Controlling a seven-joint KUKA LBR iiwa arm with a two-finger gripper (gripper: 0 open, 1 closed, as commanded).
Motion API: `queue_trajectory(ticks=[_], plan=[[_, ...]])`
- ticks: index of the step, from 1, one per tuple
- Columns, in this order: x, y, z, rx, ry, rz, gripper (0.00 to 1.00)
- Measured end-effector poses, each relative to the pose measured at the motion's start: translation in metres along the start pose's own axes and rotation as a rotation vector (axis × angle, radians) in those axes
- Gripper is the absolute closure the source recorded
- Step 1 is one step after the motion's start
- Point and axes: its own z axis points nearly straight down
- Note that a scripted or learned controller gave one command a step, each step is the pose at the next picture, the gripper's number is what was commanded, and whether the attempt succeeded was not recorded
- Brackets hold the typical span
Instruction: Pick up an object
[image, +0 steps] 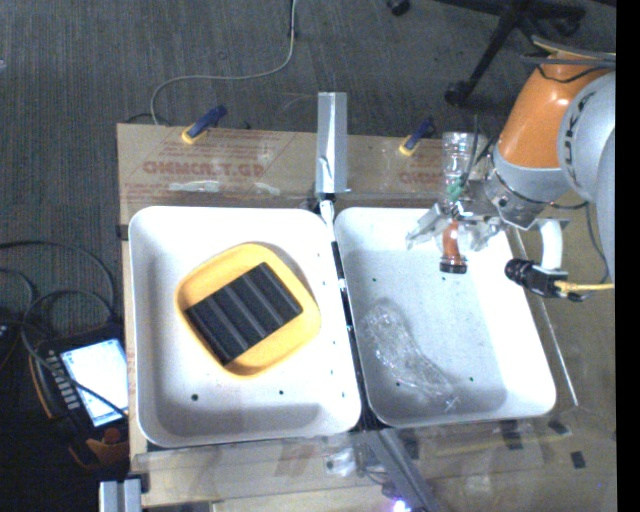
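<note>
1. A dark carpet with loose cables surrounds the desk (230, 165), which carries 2 white bins side by side.
2. The arm (560, 110) reaches in over the right bin (500, 330), its gripper (453, 230) above that bin's far edge.
3. The fingers (428, 226) are spread apart, clasping nothing; a small reddish-brown piece (453, 250) shows between them, and whether it belongs to the gripper is unclear.
4. A crumpled clear plastic object (405, 350) lies in the right bin, well below the fingers.
5. A yellow tray with a black ridged insert (247, 308) lies in the left bin (160, 240), far left of the fingers.
</note>
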Motion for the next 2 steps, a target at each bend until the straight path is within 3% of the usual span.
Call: queue_trajectory(ticks=[1, 2], plan=[[-0.059, 0.035, 0.058, -0.001, -0.005, -0.074, 0.0], [-0.065, 0.04, 0.096, 0.01, 0.021, -0.186, 0.0]])
